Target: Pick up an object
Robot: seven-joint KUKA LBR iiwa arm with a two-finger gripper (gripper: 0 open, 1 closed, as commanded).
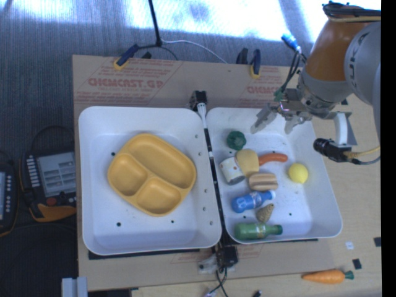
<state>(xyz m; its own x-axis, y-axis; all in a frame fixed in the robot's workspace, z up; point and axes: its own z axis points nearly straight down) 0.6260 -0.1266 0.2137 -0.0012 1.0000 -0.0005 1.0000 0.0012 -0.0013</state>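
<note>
Green toy (236,139) is lying near the right bin's (322,184) far wall, close beneath my claw (277,117), which is hovering spread open, holding nothing. Judging it light, rigid, slippery; gripping across its middle.

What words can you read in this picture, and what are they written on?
"CHEMCAST GP" in red letters on the brown board under the bins, left side.
The same red print shows again on the board's right side, cut off by the end effector, so it cannot be read whole.
The grey device with a screen left of the bench: marks too small to read.
</note>
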